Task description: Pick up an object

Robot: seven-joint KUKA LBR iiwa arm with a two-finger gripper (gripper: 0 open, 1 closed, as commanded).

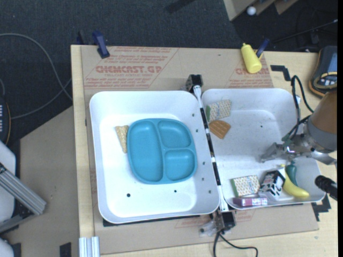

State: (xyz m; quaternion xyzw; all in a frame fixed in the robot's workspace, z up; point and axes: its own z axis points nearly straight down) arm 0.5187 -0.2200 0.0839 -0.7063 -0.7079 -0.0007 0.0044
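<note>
Camera view: hand (pixel 274 152) over right bin (pixel 252 98); banana (pixel 296 187), sponge (pixel 246 185) near.

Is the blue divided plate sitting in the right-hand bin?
No. The blue divided plate lies in the left bin, while the right bin holds small items like the banana.

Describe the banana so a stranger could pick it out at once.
Look in the right bin, at its near right corner, below the gripper. The banana lies there among small items, beside a black-and-white toy. It is the only plain yellow, curved thing in that cluster, with a green tip.
</note>
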